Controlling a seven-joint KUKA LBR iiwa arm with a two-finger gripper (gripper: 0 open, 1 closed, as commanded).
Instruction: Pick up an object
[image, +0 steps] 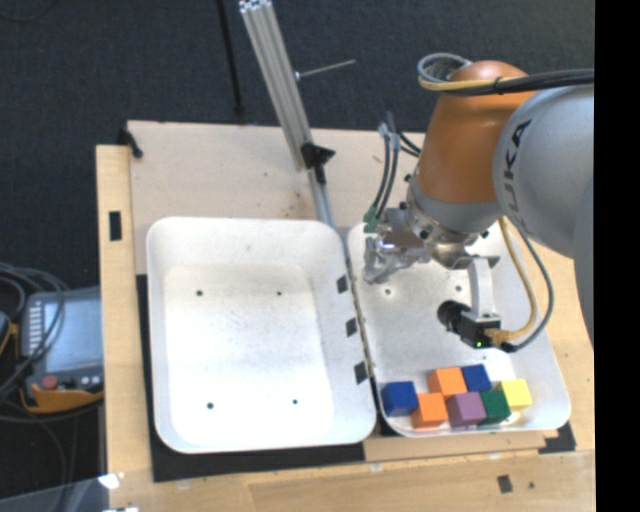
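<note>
Near right bin's front edge, blocks (458, 396) lie well apart from pincer (380, 262); grip state unclear.

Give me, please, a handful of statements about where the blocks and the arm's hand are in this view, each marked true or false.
1. The coloured blocks are clustered in the right bin. True.
2. The blocks lie at the far end of their bin, up by the metal rail. False: they sit at its near end, at the bottom of the view.
3. The hand is over the far part of the right bin, apart from the blocks. True.
4. A yellow block is between the fingers. False: the yellow block rests with the others at the right end of the cluster.
5. The blue block is at the left end of the cluster. True.
</note>
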